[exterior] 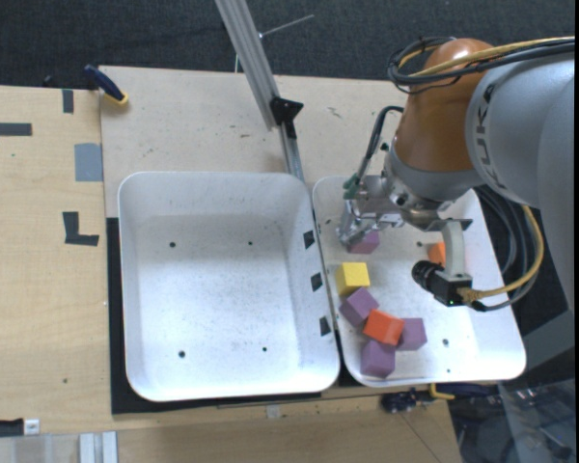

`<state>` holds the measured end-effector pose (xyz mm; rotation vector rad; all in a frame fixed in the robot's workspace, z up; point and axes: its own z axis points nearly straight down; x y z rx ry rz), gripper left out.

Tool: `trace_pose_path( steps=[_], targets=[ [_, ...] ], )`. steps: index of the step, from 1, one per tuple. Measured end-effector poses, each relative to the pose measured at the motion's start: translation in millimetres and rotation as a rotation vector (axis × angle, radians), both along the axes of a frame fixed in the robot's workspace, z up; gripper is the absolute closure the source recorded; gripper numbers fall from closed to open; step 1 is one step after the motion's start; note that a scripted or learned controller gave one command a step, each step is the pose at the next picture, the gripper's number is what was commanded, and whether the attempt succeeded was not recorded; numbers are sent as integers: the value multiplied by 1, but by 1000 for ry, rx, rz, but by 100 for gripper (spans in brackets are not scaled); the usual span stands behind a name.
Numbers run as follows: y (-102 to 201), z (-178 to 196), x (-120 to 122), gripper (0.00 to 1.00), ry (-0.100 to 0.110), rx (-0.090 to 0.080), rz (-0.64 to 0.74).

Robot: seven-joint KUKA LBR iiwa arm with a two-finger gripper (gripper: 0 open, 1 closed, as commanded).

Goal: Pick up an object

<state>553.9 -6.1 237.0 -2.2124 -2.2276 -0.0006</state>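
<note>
My gripper (pixel 357 228) hangs low over the back left part of the right bin (pixel 482 340). A purple block (pixel 366 242) lies right under its tips, partly covered by them. In front of it sit a yellow cube (pixel 354 277), a purple block (pixel 359 306), an orange block (pixel 385 328), a small purple block (pixel 414 333) and another purple block (pixel 377 358). A bit of orange (pixel 436 253) shows behind the arm's camera mount.
The left bin (pixel 145 210) stands beside the right one, their rims touching. A slanted metal bar (pixel 256 61) runs from the top down to the bins' shared rim. The arm's bulk and cables cover the right bin's back right.
</note>
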Motion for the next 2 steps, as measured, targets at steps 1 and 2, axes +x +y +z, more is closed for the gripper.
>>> trace_pose_path(
  steps=[1,2],
  targets=[
    [52,-13,1,100,3,-1,-1],
    [100,-17,4,100,1,-1,0]
  ],
)
